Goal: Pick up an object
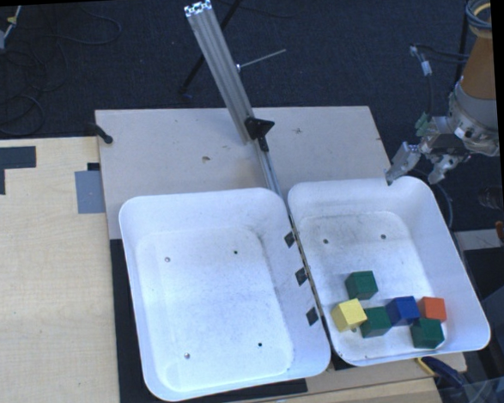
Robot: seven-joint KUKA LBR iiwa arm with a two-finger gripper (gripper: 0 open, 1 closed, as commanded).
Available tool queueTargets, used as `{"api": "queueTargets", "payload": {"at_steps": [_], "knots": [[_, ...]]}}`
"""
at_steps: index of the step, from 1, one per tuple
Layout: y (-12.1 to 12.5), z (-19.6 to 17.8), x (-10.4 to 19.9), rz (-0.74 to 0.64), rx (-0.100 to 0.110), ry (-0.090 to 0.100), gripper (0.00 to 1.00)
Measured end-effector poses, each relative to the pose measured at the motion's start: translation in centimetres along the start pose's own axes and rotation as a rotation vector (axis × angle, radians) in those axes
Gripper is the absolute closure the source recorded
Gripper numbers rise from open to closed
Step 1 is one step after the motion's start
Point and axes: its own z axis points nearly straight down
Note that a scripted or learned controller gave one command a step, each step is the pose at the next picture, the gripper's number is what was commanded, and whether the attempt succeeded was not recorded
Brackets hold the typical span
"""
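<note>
Several small blocks lie clustered at the near end of the right bin [424,201]: a dark green block [361,284], a yellow block [348,314], another green one [375,321], a blue block [403,310], an orange block [432,308] and a green block [427,333] by the near right corner. My gripper [420,164] hangs over the bin's far right corner, well away from the blocks. Its fingers [400,162] are spread apart with nothing between them.
The left bin [143,247] sits beside the right one, split by a divider with black clips [301,275]. A slanted aluminium post [226,77] rises behind the bins. A light wooden tabletop [43,297] lies to the left.
</note>
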Motion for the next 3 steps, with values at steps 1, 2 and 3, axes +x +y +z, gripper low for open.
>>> {"api": "queueTargets", "payload": {"at_steps": [1, 2, 3], "knots": [[-5.2, 8.3, 5.8, 0.000, 0.010, 0.005, 0.00], [-7.7, 16.6, 7.1, 0.004, -0.003, 0.000, 0.00], [-12.0, 13.0, 10.2, 0.003, 0.002, 0.003, 0.00]]}}
